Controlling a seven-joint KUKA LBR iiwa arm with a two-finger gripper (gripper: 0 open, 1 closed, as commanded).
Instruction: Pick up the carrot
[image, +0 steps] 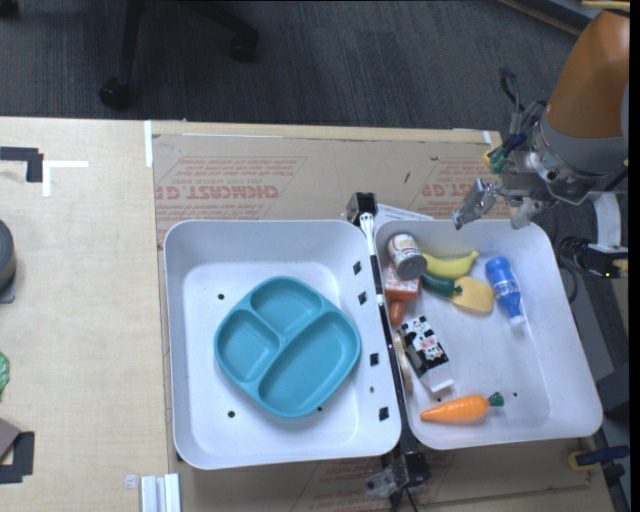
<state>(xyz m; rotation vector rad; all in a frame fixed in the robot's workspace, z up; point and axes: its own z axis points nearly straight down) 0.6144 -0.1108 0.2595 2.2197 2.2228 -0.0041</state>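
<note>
While hovering over the right bin's (560, 300) far rim | claw (478, 203) parted, empty | carrot (458, 409) untouched

Glossy plastic carrot (456, 409); smooth matt plate (287, 346).

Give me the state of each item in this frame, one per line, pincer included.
Carrot: lying flat near the right bin's front edge, untouched.
Pincer: above the right bin's back rim, far from the carrot, holding nothing.
Can: on its side.
Bottle: lying down.
Banana: lying beside the can.
Plate: flat in the left bin.
</note>
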